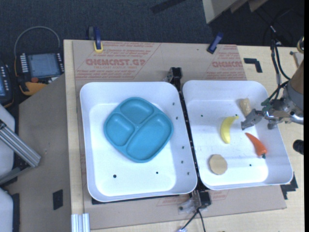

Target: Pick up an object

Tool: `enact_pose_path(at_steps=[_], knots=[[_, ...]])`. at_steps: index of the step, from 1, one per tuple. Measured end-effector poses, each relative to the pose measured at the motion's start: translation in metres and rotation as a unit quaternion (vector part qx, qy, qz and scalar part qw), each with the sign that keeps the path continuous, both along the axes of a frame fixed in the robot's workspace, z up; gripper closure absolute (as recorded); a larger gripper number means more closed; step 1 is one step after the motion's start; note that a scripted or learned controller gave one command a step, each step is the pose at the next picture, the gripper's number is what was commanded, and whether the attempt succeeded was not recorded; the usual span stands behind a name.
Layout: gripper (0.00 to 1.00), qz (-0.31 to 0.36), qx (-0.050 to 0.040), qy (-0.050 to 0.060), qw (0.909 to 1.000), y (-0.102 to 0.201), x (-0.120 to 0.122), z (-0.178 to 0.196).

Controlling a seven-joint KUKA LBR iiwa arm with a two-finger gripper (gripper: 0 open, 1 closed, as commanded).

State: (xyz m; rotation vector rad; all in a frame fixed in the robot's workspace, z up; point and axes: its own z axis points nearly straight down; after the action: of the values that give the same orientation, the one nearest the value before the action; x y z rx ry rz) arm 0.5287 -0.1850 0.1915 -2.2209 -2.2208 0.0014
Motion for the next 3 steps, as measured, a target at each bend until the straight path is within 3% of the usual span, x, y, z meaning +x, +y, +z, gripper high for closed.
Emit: enact_pose_path(at_steps=[1,3], knots=[[0.00,0.000,-0.0002,-0.001,1.0000,0.000,0.000,0.000],[0.00,0.000,0.0012,0.002,1.0000,-0.005,0.002,-0.095]])
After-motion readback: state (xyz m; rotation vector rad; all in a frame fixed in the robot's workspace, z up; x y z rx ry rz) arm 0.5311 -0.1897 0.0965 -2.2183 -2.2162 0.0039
